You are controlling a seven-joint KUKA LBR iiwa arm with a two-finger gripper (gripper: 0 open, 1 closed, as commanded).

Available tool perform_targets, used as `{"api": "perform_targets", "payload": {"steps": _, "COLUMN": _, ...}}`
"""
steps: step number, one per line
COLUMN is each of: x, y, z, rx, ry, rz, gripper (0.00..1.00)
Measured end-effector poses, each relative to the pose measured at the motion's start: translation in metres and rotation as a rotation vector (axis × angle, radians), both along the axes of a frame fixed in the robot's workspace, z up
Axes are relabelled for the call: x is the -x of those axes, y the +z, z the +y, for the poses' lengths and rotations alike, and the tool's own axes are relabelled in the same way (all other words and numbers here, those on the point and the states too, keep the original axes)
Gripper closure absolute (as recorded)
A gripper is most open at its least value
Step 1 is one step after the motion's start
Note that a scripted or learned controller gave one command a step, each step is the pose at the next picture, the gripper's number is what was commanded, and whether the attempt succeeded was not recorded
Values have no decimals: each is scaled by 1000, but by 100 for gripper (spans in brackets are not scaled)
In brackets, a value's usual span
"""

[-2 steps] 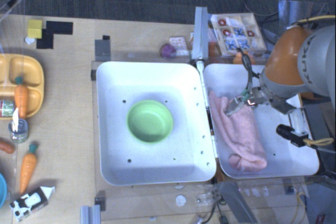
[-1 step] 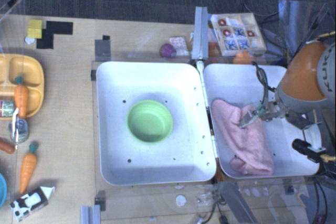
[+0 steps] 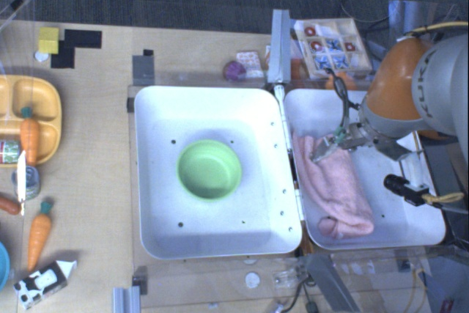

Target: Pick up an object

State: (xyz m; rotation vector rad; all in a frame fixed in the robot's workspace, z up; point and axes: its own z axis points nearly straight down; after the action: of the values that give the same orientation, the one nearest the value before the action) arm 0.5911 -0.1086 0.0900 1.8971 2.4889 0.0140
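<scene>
Two white bins sit side by side on the wooden bench; the pink cloth point(image 3: 333, 190) lies in the right bin point(image 3: 410, 220). Over the cloth's upper edge, the gripper point(image 3: 327, 146) looks spread, nothing between its fingers. Best to press straight down into a thick fold before closing.

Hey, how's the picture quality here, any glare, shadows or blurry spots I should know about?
Camera view: lighting is even and soft; the green bowl casts only a faint shadow on the left bin; the white bins look bright but keep detail, with no harsh glare; the pink towel is reasonably sharp; the tool is small and slightly soft, its finger state unreadable; the arm looms large at the right.
</scene>
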Motion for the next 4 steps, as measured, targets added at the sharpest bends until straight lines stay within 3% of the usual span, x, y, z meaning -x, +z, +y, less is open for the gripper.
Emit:
{"api": "perform_targets", "payload": {"steps": 1, "x": 51, "y": 1, "z": -30, "rx": 3, "ry": 17, "rz": 0, "gripper": 0}}
{"api": "perform_targets", "payload": {"steps": 2, "x": 2, "y": 0, "z": -1, "rx": -2, "ry": -180, "rz": 1, "gripper": 0}}
{"api": "perform_targets", "payload": {"steps": 3, "x": -65, "y": -2, "z": -9, "rx": 0, "ry": -133, "rz": 4, "gripper": 0}}
{"api": "perform_targets", "payload": {"steps": 4, "x": 19, "y": 0, "z": -58, "rx": 2, "ry": -135, "rz": 2, "gripper": 0}}
